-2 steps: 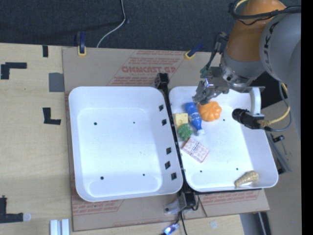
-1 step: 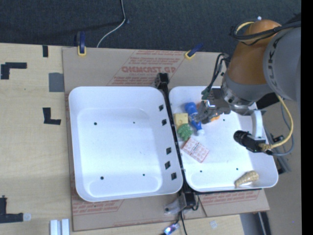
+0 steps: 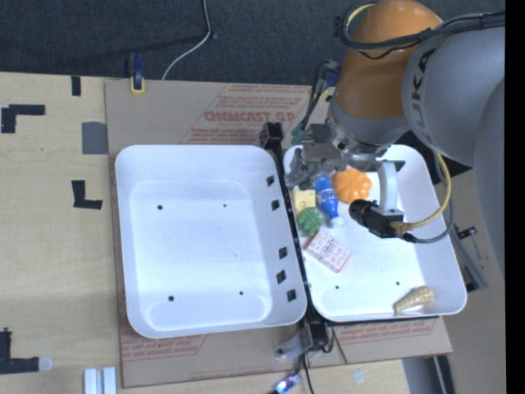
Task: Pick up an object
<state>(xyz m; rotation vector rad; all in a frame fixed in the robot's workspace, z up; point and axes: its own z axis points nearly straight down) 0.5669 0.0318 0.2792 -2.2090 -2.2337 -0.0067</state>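
pincer (image 3: 316, 171) over right bin (image 3: 426, 261), small objects (image 3: 328, 220)

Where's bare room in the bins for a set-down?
Left bin: whole floor is bare. Right bin: free patch between the pink packet and the tan piece at the near right corner. Crowded along the divider under the gripper: blue bottle, orange object, green piece.

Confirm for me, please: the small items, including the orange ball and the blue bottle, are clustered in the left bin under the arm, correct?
Not quite: the camera view shows the orange ball and blue bottle clustered in the right bin, under the arm, not the left bin.
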